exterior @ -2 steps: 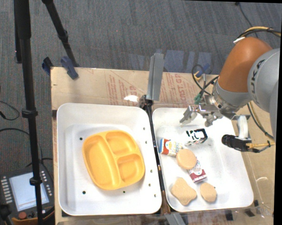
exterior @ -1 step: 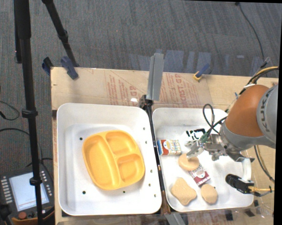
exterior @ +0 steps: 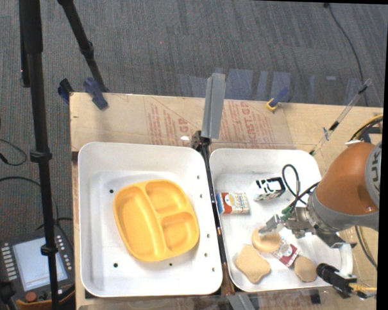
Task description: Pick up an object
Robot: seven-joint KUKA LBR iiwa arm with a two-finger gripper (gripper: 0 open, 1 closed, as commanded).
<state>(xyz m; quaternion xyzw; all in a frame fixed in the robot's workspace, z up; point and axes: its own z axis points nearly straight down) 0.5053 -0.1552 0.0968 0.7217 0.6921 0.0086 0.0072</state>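
**Gripper low over a round tan piece in the right bin**

Nearest to where I stand, at the bottom edge of the right bin (exterior: 245, 161), lies a toast-shaped slice (exterior: 252, 263), just below and to the left of the gripper (exterior: 276, 223). Beside that slice, below the gripper and a little to its right, sits a smaller tan lump (exterior: 304, 269), and between the two, closer to the gripper, is a small red-and-white packet (exterior: 285, 253).

The gripper hangs at the end of the grey arm with its orange band (exterior: 349, 182), reaching in from the right. Its tip is down over a round tan piece (exterior: 266, 240), which lies directly beneath and slightly left of it. I cannot tell whether the fingers are apart or together, nor whether they touch the piece. The piece looks roughly round, so I see no clear long axis or pointing direction.

Up and to the left of the gripper lies one small white carton with red and blue print (exterior: 233, 202), its long side running left to right. Just above the gripper is one black-and-white item (exterior: 268, 187), too small to make out.

Well to the left of the gripper, the left bin (exterior: 90, 172) holds a single yellow divided tray (exterior: 156, 219) with three compartments, lying flat and turned at a slant.

That makes six things in the right bin and one in the left.
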